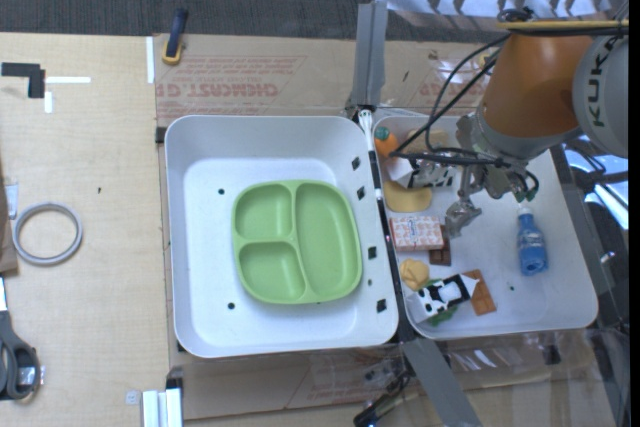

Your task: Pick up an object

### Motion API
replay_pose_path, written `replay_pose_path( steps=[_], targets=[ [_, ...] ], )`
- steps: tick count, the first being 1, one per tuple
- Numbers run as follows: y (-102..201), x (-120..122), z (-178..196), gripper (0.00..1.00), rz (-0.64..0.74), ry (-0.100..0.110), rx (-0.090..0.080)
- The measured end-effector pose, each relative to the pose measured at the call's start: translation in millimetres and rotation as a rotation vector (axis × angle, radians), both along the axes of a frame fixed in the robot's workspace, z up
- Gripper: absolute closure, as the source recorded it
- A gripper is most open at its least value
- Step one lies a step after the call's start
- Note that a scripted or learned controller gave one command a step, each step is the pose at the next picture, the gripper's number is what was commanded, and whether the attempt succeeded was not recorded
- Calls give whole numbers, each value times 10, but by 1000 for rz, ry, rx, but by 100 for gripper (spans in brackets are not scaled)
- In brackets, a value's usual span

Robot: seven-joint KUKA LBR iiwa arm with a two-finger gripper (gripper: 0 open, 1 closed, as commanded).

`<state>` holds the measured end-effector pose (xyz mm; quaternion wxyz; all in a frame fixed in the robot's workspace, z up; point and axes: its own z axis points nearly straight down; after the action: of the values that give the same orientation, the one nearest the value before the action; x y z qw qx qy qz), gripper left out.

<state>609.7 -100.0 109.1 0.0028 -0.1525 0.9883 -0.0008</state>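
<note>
The two-finger metal gripper (462, 212) hangs below the grey arm with the orange band (540, 85), over the right-hand shallow white bin (560, 305), in that bin's upper middle part. Whether its fingers stand apart or together cannot be told from this angle, and no object is seen between them.

Directly beneath and to the left of the gripper tip lies a small pink-and-white patterned rectangular packet (417, 233), close to the tip; contact cannot be confirmed. Above the packet, a flat tan round piece (408, 199) rests against the bin's left wall. Below the packet sits a small yellow-orange lump (414, 270), with a dark brown piece (441, 256) just beside it. Further toward the bin's near edge lies a black-and-white toy figure (445, 296), touching a brown flat rectangular piece (479, 293). A blue plastic bottle with a white cap (531, 245) lies to the right of the gripper, apart from the other items.

The left-hand shallow white bin (200, 315) bears a light green plastic plate with three compartments (297, 241) at its centre.

On the bench to the far left lies a grey ring of tape (44, 233)
</note>
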Motion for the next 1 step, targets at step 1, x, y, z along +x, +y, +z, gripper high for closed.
replay_pose_path(
  steps=[1],
  targets=[
    [10, -741, -172, 0, 0, 4, 2]
  ],
)
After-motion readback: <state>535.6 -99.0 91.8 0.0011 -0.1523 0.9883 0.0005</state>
